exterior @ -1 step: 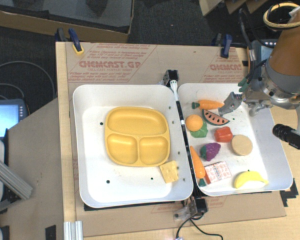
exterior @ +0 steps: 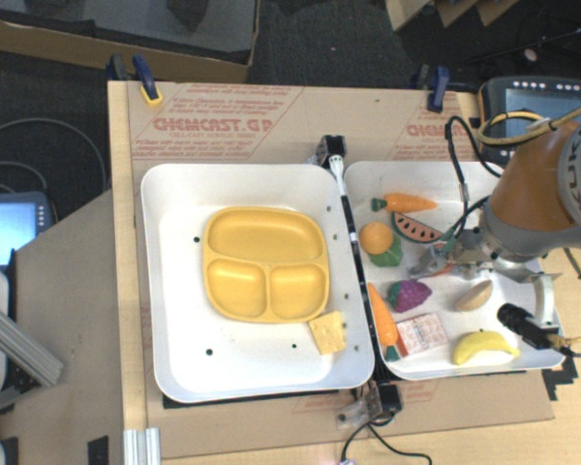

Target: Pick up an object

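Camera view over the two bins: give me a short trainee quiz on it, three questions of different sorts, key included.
1. True or false: the yellow three-compartment plastic tray lies in the left white bin.
2. Which toy lies nearest the right white bin's front edge? A) yellow toy banana B) toy watermelon slice C) purple toy grapes
3. Fill in: the yellow cheese wedge lies beside the tray's front-____ corner.

Key: 1 true; 2 A; 3 right.

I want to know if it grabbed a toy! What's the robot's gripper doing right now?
Gripper: down in the right bin among the toy food; open, shut or holding cannot be told.
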Robot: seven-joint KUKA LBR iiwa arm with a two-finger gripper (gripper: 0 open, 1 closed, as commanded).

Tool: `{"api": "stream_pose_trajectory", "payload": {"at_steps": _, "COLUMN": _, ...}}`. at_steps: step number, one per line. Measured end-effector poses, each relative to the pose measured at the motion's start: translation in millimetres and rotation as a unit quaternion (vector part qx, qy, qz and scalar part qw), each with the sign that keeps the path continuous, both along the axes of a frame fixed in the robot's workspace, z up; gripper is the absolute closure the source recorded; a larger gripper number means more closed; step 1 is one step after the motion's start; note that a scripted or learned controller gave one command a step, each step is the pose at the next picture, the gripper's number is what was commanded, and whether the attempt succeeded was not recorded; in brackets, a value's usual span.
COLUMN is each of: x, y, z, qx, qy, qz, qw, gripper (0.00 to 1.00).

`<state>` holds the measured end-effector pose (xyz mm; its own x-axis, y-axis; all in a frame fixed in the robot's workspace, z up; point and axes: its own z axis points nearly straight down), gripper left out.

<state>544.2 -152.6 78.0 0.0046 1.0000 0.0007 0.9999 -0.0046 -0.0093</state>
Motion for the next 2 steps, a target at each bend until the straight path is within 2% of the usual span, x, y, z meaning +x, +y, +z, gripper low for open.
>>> {"api": "stream_pose_trajectory", "payload": {"at_steps": 1, "x": 77.8, "y": 32.4, "z": 7.3, "qx": -0.0009, "qy": -0.008, "qz": 0.004, "qw": 1.0000, "gripper": 0.00}}
{"api": "stream_pose_trajectory", "payload": {"at_steps": 2, "x": 116.4, "y": 54.4, "z": 2.5, "qx": -0.0004, "qy": 0.013, "qz": 0.003, "qw": 0.9999, "gripper": 0.00}}
